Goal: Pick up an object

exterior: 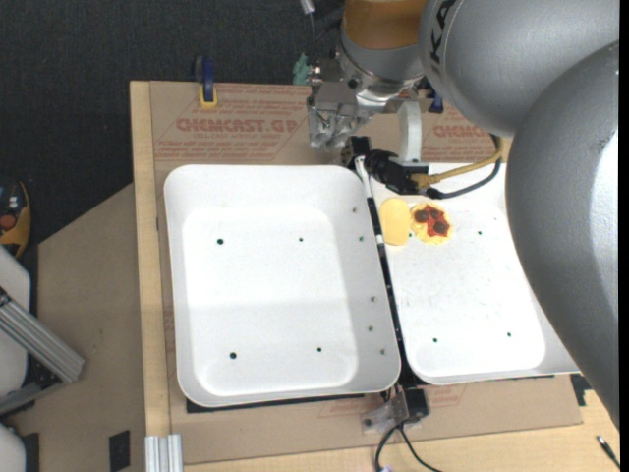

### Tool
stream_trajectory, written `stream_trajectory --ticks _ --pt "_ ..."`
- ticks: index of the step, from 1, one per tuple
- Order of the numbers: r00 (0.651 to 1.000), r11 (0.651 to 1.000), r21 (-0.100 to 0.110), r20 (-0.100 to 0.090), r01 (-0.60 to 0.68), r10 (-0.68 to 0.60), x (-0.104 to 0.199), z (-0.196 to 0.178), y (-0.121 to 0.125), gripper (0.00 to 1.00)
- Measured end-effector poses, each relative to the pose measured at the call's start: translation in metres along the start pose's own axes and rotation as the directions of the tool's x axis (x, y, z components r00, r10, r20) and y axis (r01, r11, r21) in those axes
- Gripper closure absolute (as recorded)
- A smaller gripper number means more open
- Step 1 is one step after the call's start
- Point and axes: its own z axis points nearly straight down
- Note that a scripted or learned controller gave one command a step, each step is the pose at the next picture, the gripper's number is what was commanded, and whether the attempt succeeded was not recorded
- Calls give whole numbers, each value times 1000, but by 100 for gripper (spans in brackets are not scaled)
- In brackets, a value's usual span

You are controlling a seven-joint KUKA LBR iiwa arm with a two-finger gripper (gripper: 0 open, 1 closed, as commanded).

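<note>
Lying in the right bin (482, 303), the yellow object (396, 221) is resting well apart from the jaws, in front of them and off to their right as the camera sees it. A smaller yellow piece with red and dark marks (430, 222) is touching it on the side farther from the jaws; whether the two are one thing cannot be told. The gripper (327, 134) is hanging over the brown board (246, 126) behind both bins, and nothing is showing between the jaws; whether they are released or clenched cannot be told from this angle.

Judging by this, the task is sitting at the approach step, with the pick not yet begun. The next move is calling for a traverse forward and rightward from the jaws' present spot, across the back rim, then a descent onto the yellow object with the jaws spread wide enough to straddle it.

Edges are mattering here: the object is lying just beside the dividing rims (381, 264) where the two bins are meeting, so the jaw nearer that wall is likely having little room. Open floor is stretching away from the object on its side far from the jaws, toward the front of the right bin. The left bin (265, 283) is lying directly in front of the jaws.
</note>
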Motion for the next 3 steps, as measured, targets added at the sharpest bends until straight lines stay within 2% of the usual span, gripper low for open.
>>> stream_trajectory --ticks 1,2,3 --pt "1000 1000 1 4 -12 12 -48 -44 15 100" --pt "1000 1000 -4 9 -21 21 -181 -133 13 100" --pt "1000 1000 23 1 -3 3 -94 22 10 100"
